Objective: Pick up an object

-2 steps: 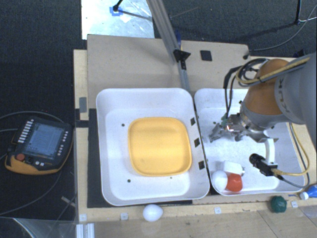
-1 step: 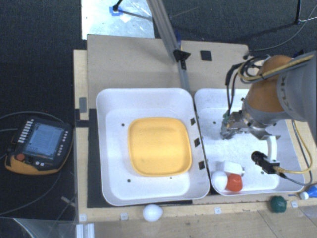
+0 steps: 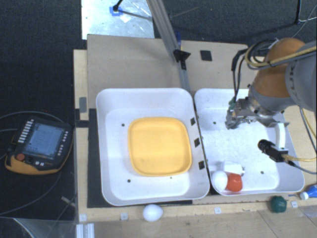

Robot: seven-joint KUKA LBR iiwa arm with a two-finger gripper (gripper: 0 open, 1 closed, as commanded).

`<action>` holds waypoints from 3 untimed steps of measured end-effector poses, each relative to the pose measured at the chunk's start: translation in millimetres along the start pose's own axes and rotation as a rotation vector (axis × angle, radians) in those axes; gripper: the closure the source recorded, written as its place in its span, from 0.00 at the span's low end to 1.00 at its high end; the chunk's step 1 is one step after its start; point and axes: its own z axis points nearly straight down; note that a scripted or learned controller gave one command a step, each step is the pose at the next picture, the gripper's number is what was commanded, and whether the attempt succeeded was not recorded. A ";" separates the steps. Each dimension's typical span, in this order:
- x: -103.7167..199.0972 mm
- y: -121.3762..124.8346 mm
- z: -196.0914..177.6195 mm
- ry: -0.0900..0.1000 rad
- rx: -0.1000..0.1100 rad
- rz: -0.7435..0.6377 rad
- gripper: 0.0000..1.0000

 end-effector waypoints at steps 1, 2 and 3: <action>9.0 -2.0 -55.8 0.000 0.001 0.000 1.00; 9.0 -0.9 -108.0 0.000 0.001 0.000 1.00; 56.7 -16.1 -108.9 0.001 0.004 -0.003 1.00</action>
